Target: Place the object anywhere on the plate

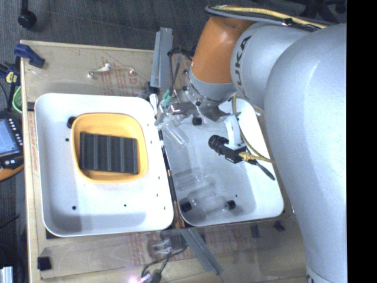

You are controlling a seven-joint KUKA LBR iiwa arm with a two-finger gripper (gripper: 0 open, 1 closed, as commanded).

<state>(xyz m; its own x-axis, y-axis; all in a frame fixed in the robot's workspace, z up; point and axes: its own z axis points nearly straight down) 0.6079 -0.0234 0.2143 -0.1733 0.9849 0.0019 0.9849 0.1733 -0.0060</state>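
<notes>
Over the right bin [262,208], the pincer [171,112] half hidden by the arm [283,58], its grip unreadable; yellow plate [109,124] alongside.

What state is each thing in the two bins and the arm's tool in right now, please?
Plate: yellow, lying flat in the left bin, with a dark ridged object on it.
Right bin: holds clear, hard-to-read items near its front edge.
Tool: hovering over the right bin's far left corner; nothing visibly gripped.
</notes>
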